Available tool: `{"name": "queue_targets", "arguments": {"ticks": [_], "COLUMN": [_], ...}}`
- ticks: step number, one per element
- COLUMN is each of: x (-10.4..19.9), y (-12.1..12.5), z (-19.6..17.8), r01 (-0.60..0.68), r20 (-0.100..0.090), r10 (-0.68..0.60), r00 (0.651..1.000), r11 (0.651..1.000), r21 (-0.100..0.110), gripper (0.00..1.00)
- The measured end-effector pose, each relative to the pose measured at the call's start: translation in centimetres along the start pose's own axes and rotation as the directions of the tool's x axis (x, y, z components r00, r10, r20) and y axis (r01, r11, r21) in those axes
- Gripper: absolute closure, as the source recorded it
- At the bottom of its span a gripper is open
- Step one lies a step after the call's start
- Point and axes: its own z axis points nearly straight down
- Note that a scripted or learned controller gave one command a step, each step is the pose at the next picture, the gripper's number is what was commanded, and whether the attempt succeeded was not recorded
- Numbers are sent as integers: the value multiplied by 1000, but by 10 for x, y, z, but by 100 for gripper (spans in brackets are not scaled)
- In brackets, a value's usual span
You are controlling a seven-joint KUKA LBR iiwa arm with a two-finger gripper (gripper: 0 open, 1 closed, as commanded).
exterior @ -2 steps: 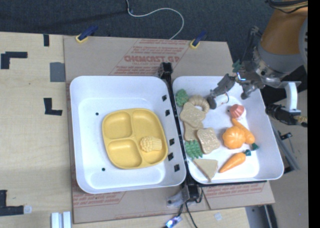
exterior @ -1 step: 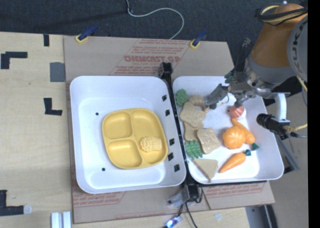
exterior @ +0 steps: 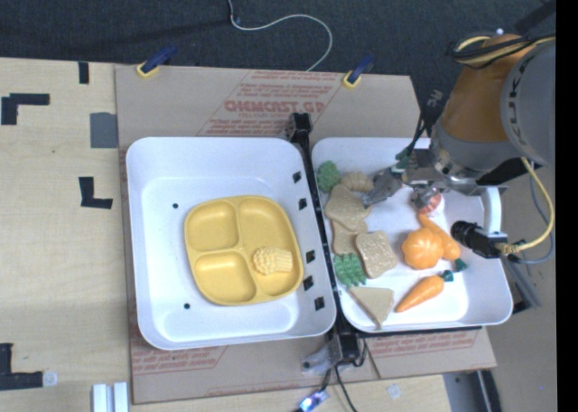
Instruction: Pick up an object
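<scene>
My gripper (exterior: 403,186) hangs over the back middle of the right bin (exterior: 488,311), open, with nothing visible between its fingers. Just left of it lie a tan food piece (exterior: 356,182) and a green broccoli toy (exterior: 327,173). A small red and white object (exterior: 433,203) sits just to its right. In front of it are an orange squash (exterior: 424,248), a carrot (exterior: 420,293), bread slices (exterior: 346,209) (exterior: 376,253), a green leafy piece (exterior: 349,267) and a pale wedge (exterior: 375,302).
The left bin (exterior: 153,220) holds a yellow divided plate (exterior: 226,238) with a corn cob (exterior: 274,261) in its front right compartment. The grey arm with its orange band (exterior: 479,103) rises over the right bin's back right corner. Black clips (exterior: 307,193) run along the wall between the bins.
</scene>
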Motion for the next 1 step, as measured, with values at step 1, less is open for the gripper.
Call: {"name": "queue_targets", "arguments": {"ticks": [1], "x": [1], "y": [2], "z": [65], "r01": [1], "r20": [-1], "r10": [-1], "r00": [1000], "r11": [1000], "r21": [1], "gripper": [0]}}
